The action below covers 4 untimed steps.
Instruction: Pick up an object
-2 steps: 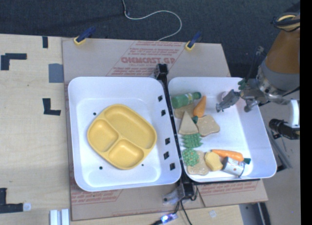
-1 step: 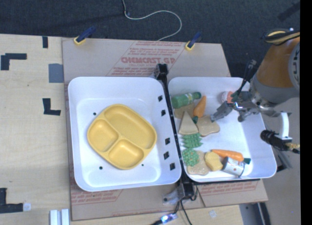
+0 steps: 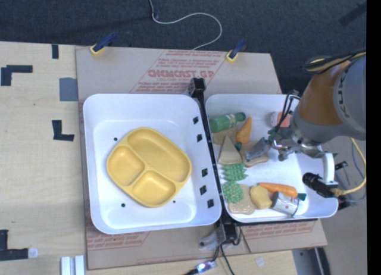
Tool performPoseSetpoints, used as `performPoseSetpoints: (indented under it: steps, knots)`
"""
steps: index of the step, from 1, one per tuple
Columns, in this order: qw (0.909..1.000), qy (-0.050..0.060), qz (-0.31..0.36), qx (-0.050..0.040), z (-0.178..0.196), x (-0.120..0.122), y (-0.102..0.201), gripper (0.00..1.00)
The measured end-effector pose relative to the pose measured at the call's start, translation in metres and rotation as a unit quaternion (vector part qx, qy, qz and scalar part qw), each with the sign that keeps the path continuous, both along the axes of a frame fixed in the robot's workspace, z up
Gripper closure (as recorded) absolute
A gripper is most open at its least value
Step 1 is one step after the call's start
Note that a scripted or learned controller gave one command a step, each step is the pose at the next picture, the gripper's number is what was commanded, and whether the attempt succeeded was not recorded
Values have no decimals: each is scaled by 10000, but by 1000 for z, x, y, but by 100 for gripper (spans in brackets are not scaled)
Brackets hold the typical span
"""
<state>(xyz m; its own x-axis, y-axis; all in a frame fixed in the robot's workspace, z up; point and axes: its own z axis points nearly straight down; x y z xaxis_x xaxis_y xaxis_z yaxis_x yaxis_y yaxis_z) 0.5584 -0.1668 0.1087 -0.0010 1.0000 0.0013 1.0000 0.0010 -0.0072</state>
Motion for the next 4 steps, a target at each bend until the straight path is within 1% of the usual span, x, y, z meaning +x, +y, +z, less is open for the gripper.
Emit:
performPoseSetpoints:
  steps: [1,2,3,4]
  knots:
    - [10000,-26,2,1,-24,0,1,0]
    - [10000,-65,3,-10,-11,3,1,100]
    - [10000,-44,4,-8,50,2,8,100]
    - [10000,-47,4,-8,92,1,10,100]
